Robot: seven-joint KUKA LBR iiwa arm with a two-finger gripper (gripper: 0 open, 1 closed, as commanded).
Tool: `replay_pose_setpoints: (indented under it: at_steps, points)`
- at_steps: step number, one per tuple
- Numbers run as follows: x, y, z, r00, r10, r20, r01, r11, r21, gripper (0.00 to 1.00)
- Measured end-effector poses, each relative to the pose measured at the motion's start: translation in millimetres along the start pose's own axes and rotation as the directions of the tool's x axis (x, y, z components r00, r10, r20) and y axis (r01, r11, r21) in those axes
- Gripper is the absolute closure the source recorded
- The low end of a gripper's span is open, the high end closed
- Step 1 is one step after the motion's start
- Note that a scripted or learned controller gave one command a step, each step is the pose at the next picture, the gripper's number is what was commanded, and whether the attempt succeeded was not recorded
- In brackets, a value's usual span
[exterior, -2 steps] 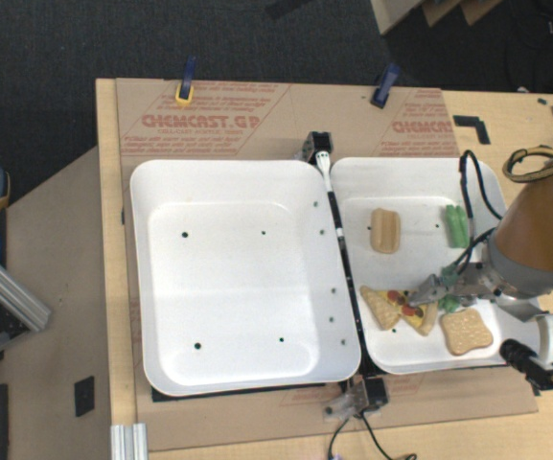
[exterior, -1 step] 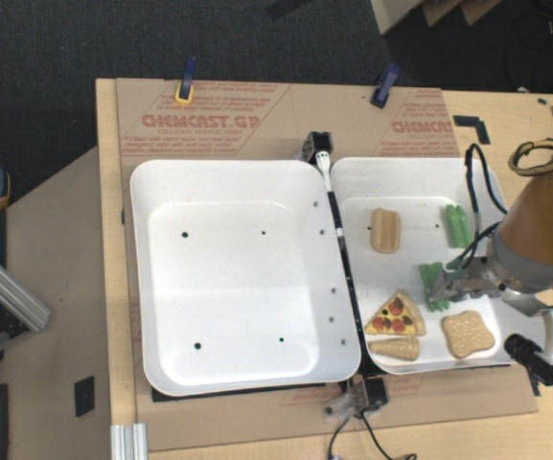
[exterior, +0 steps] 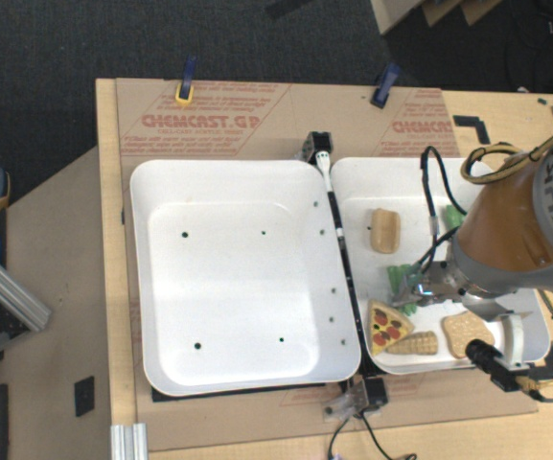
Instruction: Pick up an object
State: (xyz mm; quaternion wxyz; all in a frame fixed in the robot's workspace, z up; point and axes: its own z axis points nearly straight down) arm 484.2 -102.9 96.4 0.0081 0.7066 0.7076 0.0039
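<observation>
We are reaching into the right bin (exterior: 353,257), where the tool (exterior: 418,288) is hovering at a green object (exterior: 403,278) above the pizza slice (exterior: 389,326). We judge nothing lifted yet; its grip we cannot tell.

Arm (exterior: 516,228) low, claw (exterior: 418,290) down

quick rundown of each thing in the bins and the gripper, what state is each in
gripper: low in the right bin, at the green object
green object: lying at the gripper's tip, grip unclear
bread roll: lying flat, apart from the arm
pizza slice: flat, near the front wall
cracker: flat, partly under the arm
right bin: holds all the items
</observation>
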Motion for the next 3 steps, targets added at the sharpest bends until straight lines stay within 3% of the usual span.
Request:
replay_pose_setpoints:
  at_steps: [1, 2, 3]
  points:
    - [-1, 1, -10, 1.0, 0.002, -0.001, -0.002, 1.0, -0.004, 1.0]
    - [48, 11, -93, 1.0, -0.005, -0.007, 0.005, 1.0, 0.008, 1.0]
    - [119, 55, -88, 1.0, -0.007, -0.008, 0.007, 1.0, 0.011, 1.0]
